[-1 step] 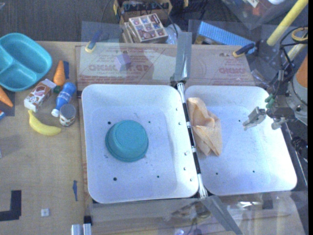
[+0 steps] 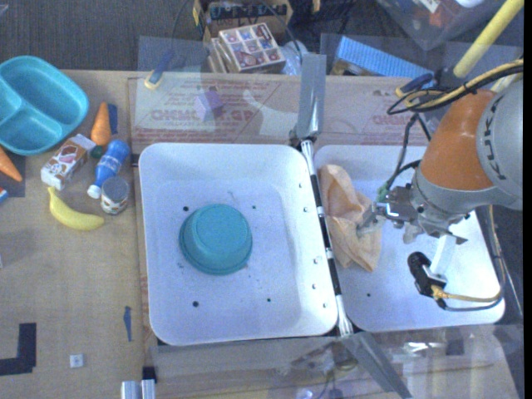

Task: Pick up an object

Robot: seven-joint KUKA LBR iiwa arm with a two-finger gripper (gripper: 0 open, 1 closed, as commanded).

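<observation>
jaws [image 2: 370,219] sit at the cloth [image 2: 347,219] in the right bin [image 2: 465,314], grip state unclear; thin fabric may slip free.

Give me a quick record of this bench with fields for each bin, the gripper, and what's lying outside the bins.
left bin: holds one round teal plastic bowl, upside down, near the middle
right bin: holds a crumpled tan paper bag against its left wall
gripper: over the right bin, at the bag's right edge; grip unclear
arm: grey with orange band, above the right bin
outside, left of bins: yellow banana, blue divided dish, small metal can
</observation>
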